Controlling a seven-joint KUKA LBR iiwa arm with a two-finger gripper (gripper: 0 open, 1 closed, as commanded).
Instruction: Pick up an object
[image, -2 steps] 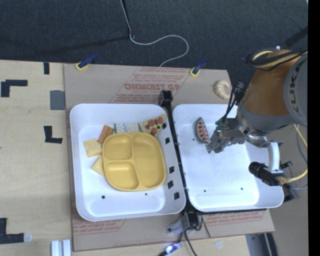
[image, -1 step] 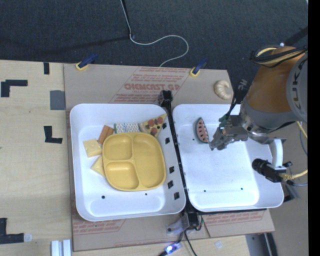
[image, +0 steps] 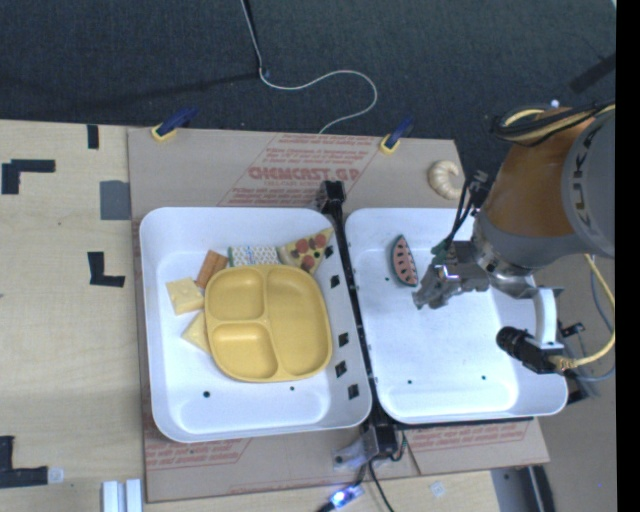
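1. the bench (image: 60, 330) is pale wood with black marks, and a sheet of brown cardboard (image: 290, 175) lies on it under both bins.
2. the arm (image: 545, 195) is grey with an orange band and comes in over the right edge of the right bin.
3. the left bin (image: 165, 400) is white and shallow, touching the right bin along the middle divide.
4. the right bin (image: 450, 370) is white too, with mostly bare floor.
5. a yellow divided plate (image: 268, 322) sits in the middle of the left bin.
6. flat toy food pieces (image: 280, 252) lie along the far and left edges of that plate, partly tucked under it.
7. the gripper (image: 432, 292) hangs over the right bin, nearer its far edge; i cannot tell how it is set.
8. a watermelon slice (image: 403, 261) lies in the right bin near its far left corner, just beside the gripper on its left.
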